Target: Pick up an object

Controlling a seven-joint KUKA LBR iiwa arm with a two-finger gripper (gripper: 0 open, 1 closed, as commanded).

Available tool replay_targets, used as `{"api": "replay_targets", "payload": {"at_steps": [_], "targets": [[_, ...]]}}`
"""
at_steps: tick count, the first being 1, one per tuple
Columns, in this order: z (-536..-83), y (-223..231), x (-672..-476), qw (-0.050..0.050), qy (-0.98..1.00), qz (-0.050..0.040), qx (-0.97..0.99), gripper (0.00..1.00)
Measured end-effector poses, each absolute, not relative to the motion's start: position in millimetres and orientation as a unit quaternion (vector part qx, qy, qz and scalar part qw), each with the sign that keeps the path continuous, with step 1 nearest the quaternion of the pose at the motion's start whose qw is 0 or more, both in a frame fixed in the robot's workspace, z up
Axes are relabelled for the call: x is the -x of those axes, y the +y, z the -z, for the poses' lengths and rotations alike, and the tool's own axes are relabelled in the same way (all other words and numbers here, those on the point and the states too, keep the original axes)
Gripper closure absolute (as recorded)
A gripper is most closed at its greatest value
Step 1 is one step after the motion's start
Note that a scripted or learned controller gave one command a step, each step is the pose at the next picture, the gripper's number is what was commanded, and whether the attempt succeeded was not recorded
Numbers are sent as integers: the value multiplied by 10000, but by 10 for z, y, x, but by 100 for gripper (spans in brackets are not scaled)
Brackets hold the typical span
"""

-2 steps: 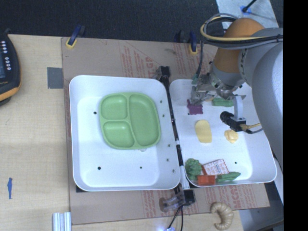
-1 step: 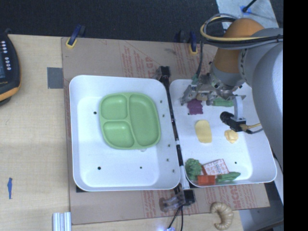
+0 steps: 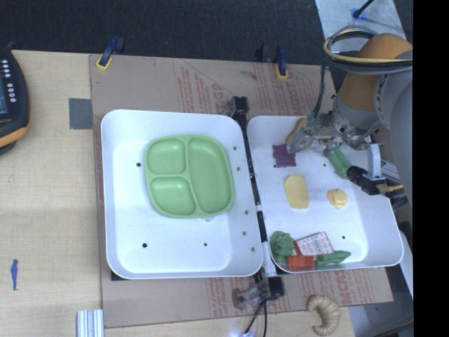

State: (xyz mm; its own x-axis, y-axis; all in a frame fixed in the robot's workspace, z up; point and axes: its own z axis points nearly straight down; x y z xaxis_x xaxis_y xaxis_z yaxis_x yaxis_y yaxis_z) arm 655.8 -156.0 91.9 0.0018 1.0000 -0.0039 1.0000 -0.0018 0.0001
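Camera view, end effector (image 3: 303,140) near right bin's (image 3: 382,255) far edge, beside purple piece (image 3: 283,156), grip state unclear.

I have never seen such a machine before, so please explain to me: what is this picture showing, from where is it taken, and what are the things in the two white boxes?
The picture comes from one fixed camera above a bench, looking down at a slant. The grey shape with an orange band at the right is a robot arm. Its gripper, a two-finger hand, hangs over the far part of the right bin, just beside a small purple piece; I cannot tell whether it holds anything. That bin also contains two yellow toy foods, a green item near the arm, and a pile of green and red items at its near edge. The left bin holds a green divided plate. A croissant-like toy lies outside the bins.
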Motion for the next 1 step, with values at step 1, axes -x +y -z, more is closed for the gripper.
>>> {"api": "replay_targets", "payload": {"at_steps": [1], "targets": [[-917, -1952, -6020, -35, 7069, 19, -7073, 0]]}}
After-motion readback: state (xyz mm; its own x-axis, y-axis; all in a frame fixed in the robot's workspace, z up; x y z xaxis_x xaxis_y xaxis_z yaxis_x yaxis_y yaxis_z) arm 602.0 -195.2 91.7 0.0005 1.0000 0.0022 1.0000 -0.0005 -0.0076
